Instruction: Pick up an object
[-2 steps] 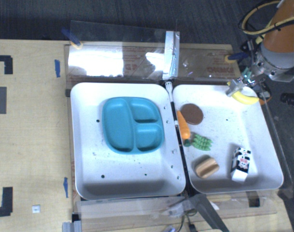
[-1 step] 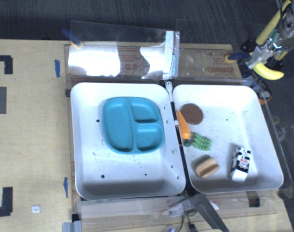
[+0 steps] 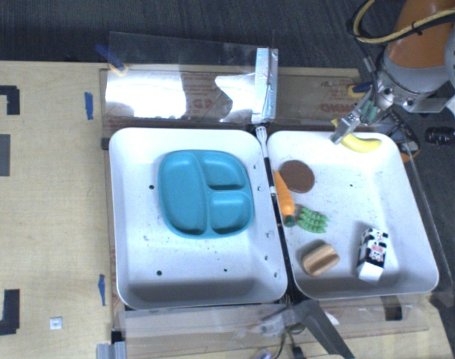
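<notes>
End effector (image 3: pixel 347 128) at upper right of frame, its opening impossible to tell, tip apparently touching yellow banana (image 3: pixel 361 143) at top edge of right bin (image 3: pixel 418 223), blue tray (image 3: pixel 206 193) in left bin (image 3: pixel 130 223)

Rounded orange band of smooth plastic (image 3: pixel 429 10) at the upper right, broad and glossy, cut off by the top edge. Below it a pale grey metal wrist ring (image 3: pixel 415 75), lighter along its lower rim. Looped black cables with a yellow strand (image 3: pixel 376 17) curling beside the orange section. Dark fittings and thin wires (image 3: pixel 429 122) clustered under the grey ring. Small silver-grey two-finger gripper (image 3: pixel 347 128) with a touch of green on its body, slim and angular.
</notes>
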You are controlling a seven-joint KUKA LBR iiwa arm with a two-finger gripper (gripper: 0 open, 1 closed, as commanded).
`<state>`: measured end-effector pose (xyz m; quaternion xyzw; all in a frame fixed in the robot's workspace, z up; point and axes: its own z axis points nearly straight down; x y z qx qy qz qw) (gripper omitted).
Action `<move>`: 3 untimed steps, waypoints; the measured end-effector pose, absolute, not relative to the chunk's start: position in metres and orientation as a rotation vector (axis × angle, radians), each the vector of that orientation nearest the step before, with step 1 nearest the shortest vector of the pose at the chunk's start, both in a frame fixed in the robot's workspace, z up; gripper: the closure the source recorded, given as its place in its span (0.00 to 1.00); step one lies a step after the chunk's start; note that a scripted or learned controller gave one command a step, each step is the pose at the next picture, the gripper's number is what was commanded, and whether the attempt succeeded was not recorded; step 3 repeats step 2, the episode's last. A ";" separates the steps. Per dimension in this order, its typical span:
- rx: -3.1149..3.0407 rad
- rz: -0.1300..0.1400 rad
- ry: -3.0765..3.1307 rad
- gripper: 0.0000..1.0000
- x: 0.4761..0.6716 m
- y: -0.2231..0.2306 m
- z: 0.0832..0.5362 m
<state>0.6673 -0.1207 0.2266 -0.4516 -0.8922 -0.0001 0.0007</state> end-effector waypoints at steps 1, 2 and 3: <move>-1.308 -0.002 -2.856 1.00 0.668 -0.041 0.216; -1.233 -0.002 -2.890 1.00 0.653 0.017 0.212; -1.233 -0.002 -2.890 1.00 0.653 0.017 0.212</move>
